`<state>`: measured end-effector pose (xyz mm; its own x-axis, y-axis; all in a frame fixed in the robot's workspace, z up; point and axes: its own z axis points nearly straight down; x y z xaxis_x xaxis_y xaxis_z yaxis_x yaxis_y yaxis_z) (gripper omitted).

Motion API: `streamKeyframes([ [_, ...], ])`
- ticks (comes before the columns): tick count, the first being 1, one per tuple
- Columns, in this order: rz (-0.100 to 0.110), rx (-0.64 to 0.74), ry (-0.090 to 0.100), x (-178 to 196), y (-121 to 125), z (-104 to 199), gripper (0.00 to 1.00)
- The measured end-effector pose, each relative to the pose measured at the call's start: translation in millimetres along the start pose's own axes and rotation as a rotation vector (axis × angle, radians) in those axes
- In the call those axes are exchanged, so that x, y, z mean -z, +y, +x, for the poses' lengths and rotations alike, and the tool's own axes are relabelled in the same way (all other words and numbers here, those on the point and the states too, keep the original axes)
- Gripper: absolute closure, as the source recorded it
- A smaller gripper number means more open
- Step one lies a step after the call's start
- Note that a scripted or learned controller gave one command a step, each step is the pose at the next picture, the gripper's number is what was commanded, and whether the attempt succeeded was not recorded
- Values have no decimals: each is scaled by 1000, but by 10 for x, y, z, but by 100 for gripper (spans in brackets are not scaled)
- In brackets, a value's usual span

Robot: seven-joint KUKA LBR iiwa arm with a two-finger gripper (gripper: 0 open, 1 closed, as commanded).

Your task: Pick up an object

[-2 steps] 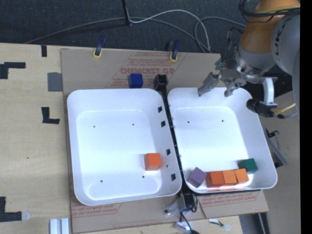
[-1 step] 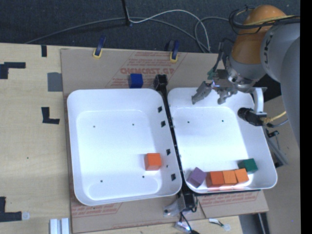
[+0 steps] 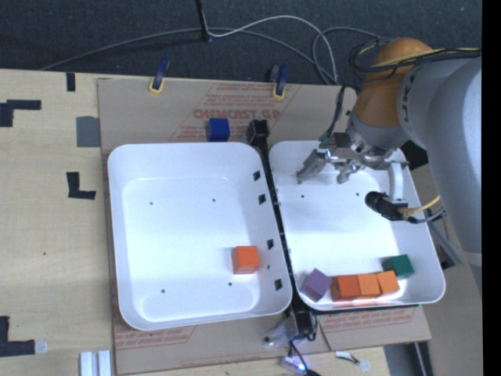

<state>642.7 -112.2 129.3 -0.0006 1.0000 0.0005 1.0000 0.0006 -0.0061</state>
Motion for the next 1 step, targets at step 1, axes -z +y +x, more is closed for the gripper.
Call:
streamKeyframes([
  [1, -2, 0, 0, -429, -8, 5, 0],
])
